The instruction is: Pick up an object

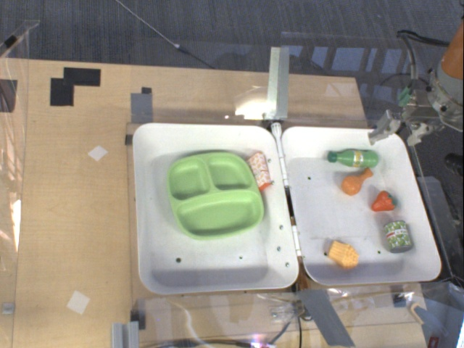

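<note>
Bottle: green, yellow-capped, lying in right bin.

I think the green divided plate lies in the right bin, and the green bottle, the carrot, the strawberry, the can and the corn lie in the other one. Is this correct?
Not quite: the bins are swapped. The camera view shows the green divided plate in the left bin. The green bottle, carrot, strawberry, can and corn lie together in the other one, the right bin.

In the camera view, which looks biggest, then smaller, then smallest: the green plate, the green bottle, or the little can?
1. Green plate, by far the biggest.
2. Green bottle.
3. Little can, shorter than the bottle but fatter, so it's close.
</note>
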Tool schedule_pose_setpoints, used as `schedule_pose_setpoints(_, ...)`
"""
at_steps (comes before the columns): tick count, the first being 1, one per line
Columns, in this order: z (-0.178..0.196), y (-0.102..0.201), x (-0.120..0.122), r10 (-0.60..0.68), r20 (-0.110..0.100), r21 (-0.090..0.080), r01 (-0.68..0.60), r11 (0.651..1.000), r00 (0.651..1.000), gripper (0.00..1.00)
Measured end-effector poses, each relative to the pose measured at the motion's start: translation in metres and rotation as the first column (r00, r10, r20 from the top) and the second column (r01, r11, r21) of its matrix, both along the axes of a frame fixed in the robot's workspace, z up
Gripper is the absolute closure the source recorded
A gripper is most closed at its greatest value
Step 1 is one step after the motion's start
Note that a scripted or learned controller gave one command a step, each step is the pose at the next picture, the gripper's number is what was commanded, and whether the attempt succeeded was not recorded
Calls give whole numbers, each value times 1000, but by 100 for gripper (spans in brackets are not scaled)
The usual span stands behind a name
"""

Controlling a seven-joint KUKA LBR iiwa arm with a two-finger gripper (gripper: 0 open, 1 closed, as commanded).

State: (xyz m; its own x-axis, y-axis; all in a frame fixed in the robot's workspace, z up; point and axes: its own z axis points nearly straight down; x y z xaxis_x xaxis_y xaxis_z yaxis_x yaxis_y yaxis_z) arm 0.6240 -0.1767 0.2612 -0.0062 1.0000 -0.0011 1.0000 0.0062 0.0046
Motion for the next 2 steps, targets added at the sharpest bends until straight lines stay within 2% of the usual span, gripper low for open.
schedule_pose_setpoints(1, 177, -24, 46, -205, 3, 0, 205, 979, 979, 0)
schedule_pose_setpoints(2, 174, 16, 45, -696, -2, 2, 696, 718, 718, 0)
